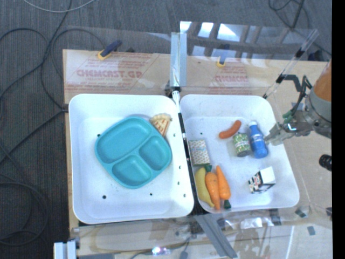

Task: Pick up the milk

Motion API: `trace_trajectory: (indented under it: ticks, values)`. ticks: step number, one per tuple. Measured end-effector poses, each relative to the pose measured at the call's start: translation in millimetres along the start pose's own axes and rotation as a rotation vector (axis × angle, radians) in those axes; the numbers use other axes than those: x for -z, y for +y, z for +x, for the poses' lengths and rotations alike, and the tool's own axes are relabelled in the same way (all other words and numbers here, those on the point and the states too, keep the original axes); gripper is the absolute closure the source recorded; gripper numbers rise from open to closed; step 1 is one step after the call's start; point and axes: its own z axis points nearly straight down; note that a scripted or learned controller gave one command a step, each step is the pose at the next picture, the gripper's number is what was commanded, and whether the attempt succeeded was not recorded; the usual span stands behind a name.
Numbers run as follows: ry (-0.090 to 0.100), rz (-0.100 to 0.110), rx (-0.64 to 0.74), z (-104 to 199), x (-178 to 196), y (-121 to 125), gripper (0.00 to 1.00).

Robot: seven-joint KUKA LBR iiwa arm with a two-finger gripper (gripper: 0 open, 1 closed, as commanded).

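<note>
The milk is a small white carton with dark print, lying on its side near the front right corner of the right bin. My gripper hangs over that bin's right rim, just right of a blue bottle. It is behind the milk and well apart from it. Nothing can be seen held in it.
The right bin also holds a green can, a red sausage, a checkered packet, a banana and two carrots. In the left bin lie a blue divided plate and a wedge of food.
</note>
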Motion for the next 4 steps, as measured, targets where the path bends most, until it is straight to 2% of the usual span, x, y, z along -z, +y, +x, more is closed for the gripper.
trace_trajectory:
  ticks: [1, 2, 3, 4]
  values:
    - [0.005, 0.0, 0.088, -18, -133, 9, 1.0]
    - [0.014, 0.003, 0.095, -12, -133, 11, 0.0]
    - [0.001, 0.0, 0.267, -15, -108, 14, 0.0]
    - [0.0, -0.021, 0.407, -12, -145, -36, 0.0]
